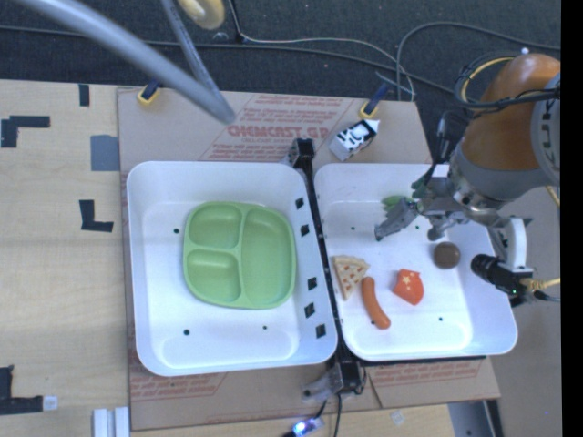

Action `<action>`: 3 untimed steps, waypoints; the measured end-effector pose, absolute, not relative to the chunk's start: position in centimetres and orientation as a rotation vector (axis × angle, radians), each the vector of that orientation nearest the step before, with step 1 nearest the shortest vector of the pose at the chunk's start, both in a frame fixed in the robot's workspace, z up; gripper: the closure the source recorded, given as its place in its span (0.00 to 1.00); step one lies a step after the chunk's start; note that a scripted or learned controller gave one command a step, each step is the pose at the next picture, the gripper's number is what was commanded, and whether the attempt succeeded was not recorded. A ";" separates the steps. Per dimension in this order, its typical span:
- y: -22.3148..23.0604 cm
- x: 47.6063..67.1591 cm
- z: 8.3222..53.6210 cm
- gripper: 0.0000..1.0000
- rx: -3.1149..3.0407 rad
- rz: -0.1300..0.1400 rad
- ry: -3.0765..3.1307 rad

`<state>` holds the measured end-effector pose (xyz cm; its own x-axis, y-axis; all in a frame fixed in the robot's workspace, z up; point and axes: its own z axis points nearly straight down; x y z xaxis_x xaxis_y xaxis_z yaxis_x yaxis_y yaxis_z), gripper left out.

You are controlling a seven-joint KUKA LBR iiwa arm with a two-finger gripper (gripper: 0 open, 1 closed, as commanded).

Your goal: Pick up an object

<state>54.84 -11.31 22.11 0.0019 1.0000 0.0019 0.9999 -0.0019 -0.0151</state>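
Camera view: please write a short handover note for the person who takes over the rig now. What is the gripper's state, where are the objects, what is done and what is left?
Gripper: over the right bin, near its upper middle, with nothing seen between the fingers; I cannot tell if they are open or shut.
Objects in the right bin: waffle piece, sausage, red piece, brown round piece, and a green item beside the gripper.
Left bin: holds a green divided plate.
Done: nothing picked up.
Left: grasp one object and lift it.
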 end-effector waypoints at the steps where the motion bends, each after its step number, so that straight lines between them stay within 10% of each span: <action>1: -11.3 55.1 22.8 0.00 -2.218 0.002 -2.222; 3: -10.6 55.1 11.9 0.00 -2.217 0.007 -2.219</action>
